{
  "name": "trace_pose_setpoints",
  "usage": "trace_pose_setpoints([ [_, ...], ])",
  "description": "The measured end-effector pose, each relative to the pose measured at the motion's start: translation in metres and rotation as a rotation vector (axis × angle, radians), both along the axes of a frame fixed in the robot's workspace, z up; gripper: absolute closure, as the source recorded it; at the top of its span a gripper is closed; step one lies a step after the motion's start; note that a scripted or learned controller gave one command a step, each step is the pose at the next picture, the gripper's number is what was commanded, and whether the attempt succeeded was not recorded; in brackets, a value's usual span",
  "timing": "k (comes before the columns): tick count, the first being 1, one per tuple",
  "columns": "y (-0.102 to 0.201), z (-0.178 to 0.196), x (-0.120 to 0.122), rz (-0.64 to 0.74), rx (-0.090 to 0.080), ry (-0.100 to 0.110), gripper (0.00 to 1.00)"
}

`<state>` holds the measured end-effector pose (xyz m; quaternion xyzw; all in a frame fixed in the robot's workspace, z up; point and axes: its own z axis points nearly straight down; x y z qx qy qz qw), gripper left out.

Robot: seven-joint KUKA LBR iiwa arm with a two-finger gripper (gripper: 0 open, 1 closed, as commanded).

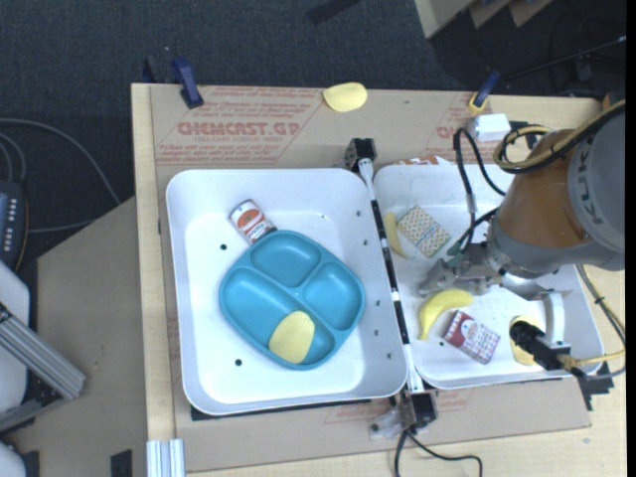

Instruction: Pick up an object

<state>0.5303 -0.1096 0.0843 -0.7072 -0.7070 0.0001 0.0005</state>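
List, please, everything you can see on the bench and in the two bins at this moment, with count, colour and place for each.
bins: two, white, side by side on the bench
divided plate: one, blue, middle of the left bin
yellow lump: one, yellow, in the plate's near compartment
small can: one, red and white, left bin, touching or just beyond the plate's far edge
patterned packet: one, pale checked, far part of the right bin
banana: one, yellow, right bin near the divider
red packet: one, red and white, right bin, beside the banana
yellow disc: one, yellow, on the bench beyond the bins
arm: one, grey with orange band, over the right bin
gripper: one, grey, low above the banana
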Motion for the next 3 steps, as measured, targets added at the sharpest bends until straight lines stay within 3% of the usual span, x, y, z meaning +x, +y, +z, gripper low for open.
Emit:
trace_pose_setpoints([
  [1,0.017,0.000,-0.028,0.000,0.001,0.001,0.00],
  [2,0.017,0.010,-0.028,-0.002,0.000,-0.001,1.00],
  [3,0.090,0.100,-0.014,0.002,0.000,-0.001,1.00],
])
